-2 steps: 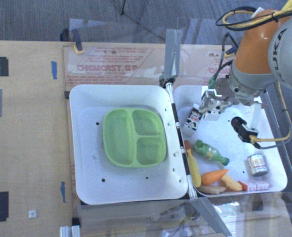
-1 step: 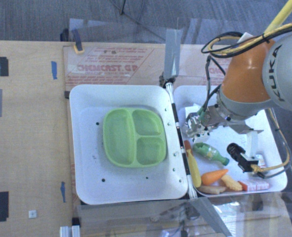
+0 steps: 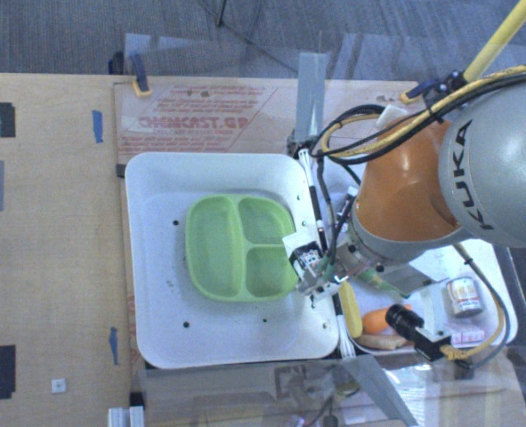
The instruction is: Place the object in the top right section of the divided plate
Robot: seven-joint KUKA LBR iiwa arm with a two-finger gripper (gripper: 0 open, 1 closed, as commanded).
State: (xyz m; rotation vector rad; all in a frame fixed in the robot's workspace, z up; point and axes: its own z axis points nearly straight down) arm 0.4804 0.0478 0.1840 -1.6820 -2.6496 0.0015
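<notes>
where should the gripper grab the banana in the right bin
Probably across the middle of the banana, coming straight down. It lies flat and lengthwise beside the wall between the bins, so the fingers would close across its narrow width. An orange object sits close on its right, leaving little room there.

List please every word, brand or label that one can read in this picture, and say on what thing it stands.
"KUKA": on the grey arm, running vertically.
Red print on the board behind the left bin: blurred, cannot be read.
Label on the small can in the right bin: too small to read.
</notes>
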